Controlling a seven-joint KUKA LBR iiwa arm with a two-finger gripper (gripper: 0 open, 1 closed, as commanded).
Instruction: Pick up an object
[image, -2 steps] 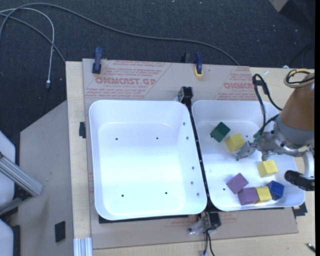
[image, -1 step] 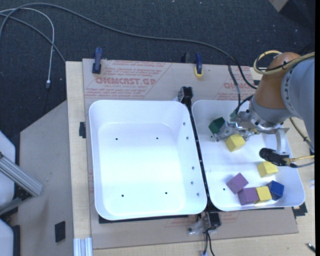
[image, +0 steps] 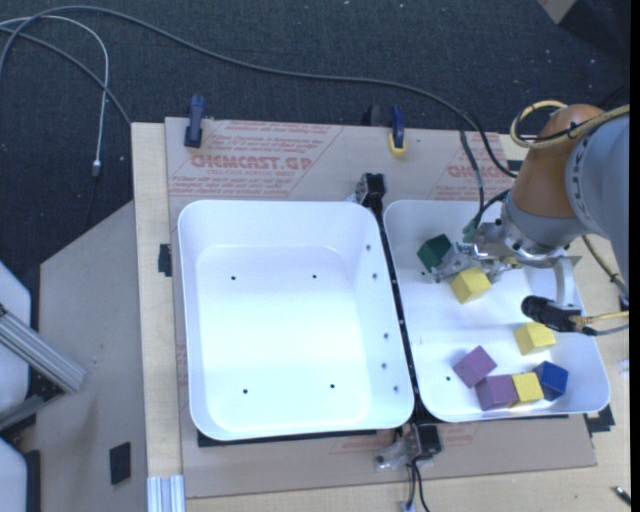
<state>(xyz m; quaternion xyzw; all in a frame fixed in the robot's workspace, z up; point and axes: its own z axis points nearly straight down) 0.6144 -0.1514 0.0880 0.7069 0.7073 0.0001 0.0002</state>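
The right bin (image: 437, 322) holds several small blocks. A dark green block (image: 434, 250) lies near its back left, and a yellow block (image: 471, 286) sits just in front of it. My gripper (image: 463, 257) hangs low over the back of this bin, between the green block and the yellow one and close to both. From this angle nothing can be seen held in it. Further forward lie another yellow block (image: 535, 337), a purple block (image: 474, 365), a second purple block (image: 496, 391), a third yellow block (image: 527, 387) and a blue block (image: 552, 379).
The left bin (image: 290, 320) stands beside the right one, their rims meeting at the middle. The grey arm with its orange band (image: 545, 180) reaches in over the right bin's back right corner. A black part with a yellow cable (image: 550, 312) hangs over the right side.
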